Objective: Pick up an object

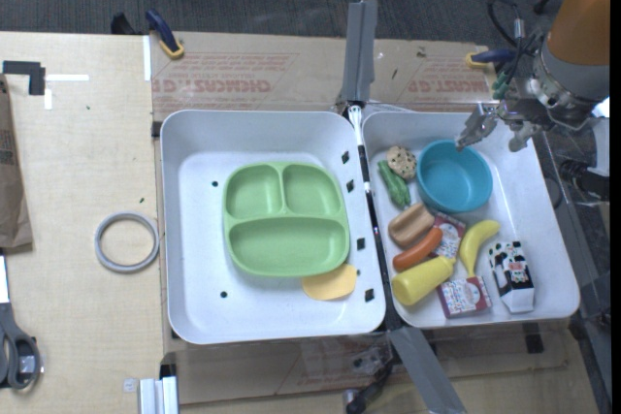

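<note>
Arm (580, 24) enters from the right, upper corner of view, grey body with orange band, wrist angled down and leftward over the far right corner of the right bin. Desk (68, 170) pale wood, cardboard sheet along its far side. Two white bins side by side: left bin (184, 238), right bin (543, 238). Left bin holds one green divided plate (286, 220), three compartments, lying flat mid-bin, and one yellow flat piece (330, 284) touching the plate's near edge. Right bin holds the rest, crowded: one blue bowl (456, 179) upright toward the far side; one yellow bottle (421, 280) lying on its side near the front; one hot dog (412, 224) just left of the bowl; one orange carrot-like piece (417, 254) between hot dog and bottle; one banana (474, 242) below the bowl; one black-and-white carton (511, 274) at the right front; one red packet (463, 297) at the front edge; one green pod (394, 183) and one cookie (400, 161) at the far left. On the desk, one grey ring (126, 240) left of the bins. Pincer (497, 127) hangs above the bowl's far right rim, fingers slightly spread, nothing between them, touching no object that can be made out.
</note>
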